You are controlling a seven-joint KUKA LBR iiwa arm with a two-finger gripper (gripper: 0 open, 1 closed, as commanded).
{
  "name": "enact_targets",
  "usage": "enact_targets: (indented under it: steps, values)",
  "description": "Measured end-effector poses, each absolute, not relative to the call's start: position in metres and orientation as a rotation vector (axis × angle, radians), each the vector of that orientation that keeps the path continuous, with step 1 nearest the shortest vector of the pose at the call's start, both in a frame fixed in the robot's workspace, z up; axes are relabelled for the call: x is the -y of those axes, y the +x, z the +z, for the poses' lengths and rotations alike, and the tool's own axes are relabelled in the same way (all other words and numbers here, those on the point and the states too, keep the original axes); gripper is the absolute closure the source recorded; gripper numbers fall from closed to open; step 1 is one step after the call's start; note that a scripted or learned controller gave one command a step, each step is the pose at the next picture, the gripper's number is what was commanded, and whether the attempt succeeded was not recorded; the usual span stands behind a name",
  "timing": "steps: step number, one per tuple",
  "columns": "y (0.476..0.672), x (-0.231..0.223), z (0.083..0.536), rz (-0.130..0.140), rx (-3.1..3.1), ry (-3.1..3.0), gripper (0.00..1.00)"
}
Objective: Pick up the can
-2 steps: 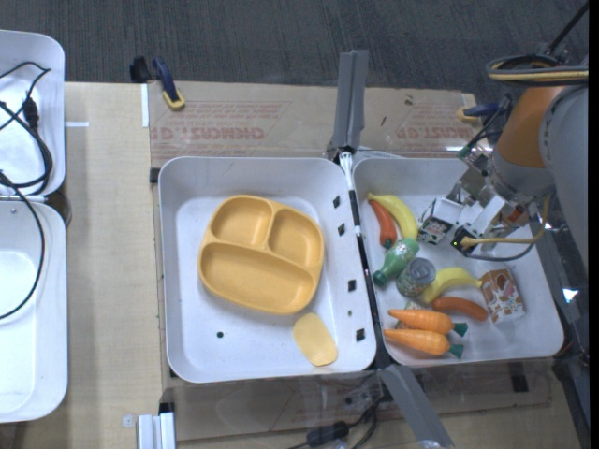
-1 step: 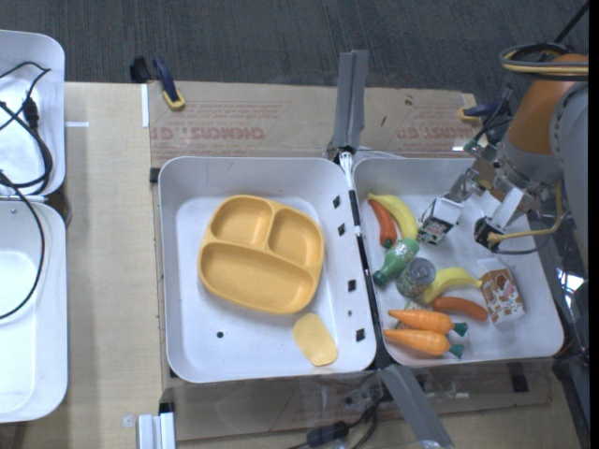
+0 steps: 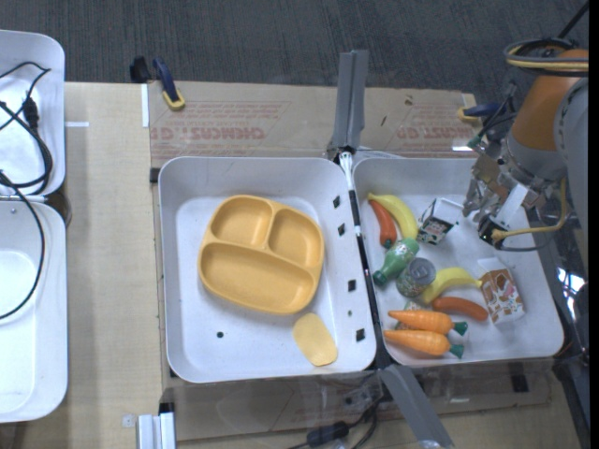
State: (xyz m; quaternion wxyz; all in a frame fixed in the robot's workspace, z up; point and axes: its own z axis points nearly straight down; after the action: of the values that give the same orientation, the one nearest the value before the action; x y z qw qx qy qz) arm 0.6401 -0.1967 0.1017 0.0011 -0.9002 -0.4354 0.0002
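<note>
Silver, the small round metal can lay among toy fruit in the right white bin; my gripper hovered apart near the bin's back right, grip state unclear.

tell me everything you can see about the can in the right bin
The small silver metal can lies in the right white bin, near its middle, with its round, dull grey end turned up toward the camera. It sits in a crowd: the green bottle touches its left side, a yellow banana lies against its right, and an orange carrot is just below. The gripper hangs apart, up and right.
</note>
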Motion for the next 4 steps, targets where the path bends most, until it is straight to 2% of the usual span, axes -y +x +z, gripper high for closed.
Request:
enact_targets:
  steps: [1,2,3,4]
  values:
    - [0.64,0.196,0.102,0.0,1.366,-2.826,0.0]
    - [0.656,0.201,0.151,0.002,1.069,-2.954,0.0]
    - [0.611,0.187,0.09,0.005,1.328,-2.844,0.0]
    - [0.653,0.189,0.092,0.003,1.036,-2.966,0.0]
